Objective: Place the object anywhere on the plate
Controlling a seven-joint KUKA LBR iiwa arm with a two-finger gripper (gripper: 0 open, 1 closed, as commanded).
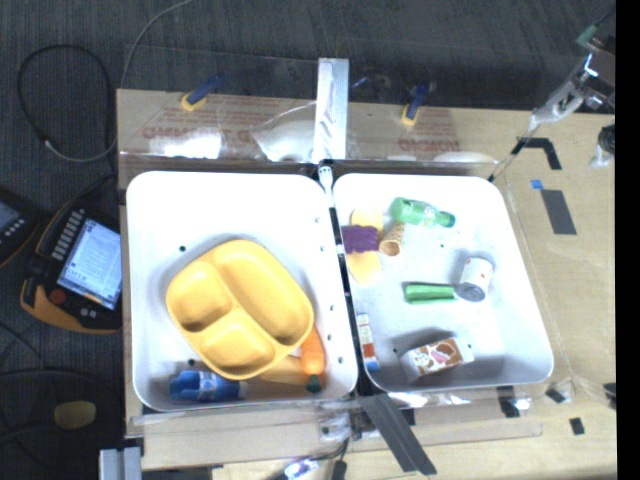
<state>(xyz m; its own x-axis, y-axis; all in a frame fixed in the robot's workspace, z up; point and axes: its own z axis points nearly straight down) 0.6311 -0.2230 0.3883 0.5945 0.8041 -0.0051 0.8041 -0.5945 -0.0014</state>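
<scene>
A yellow plate (240, 308) with three compartments lies in the left bin (150, 208), tilted toward its front right. An orange carrot-shaped toy (313, 354) rests against the plate's front right rim. A blue object (205, 386) lies in front of the plate by the bin's front wall. The right bin (510, 238) holds a green bottle (420, 212), a purple block (360, 238) on a pale yellow piece (366, 266), a small cone (391, 239), a green tube (430, 291), a silver can (476, 274) and a red and white carton (437, 356).
A thin red and white stick (365, 340) lies along the right bin's left wall. A metal divider (331, 98) stands behind the bins. An orange hand-held pendant (80, 268) sits to the left of the bench. Blue and yellow clamps (414, 103) sit at the back.
</scene>
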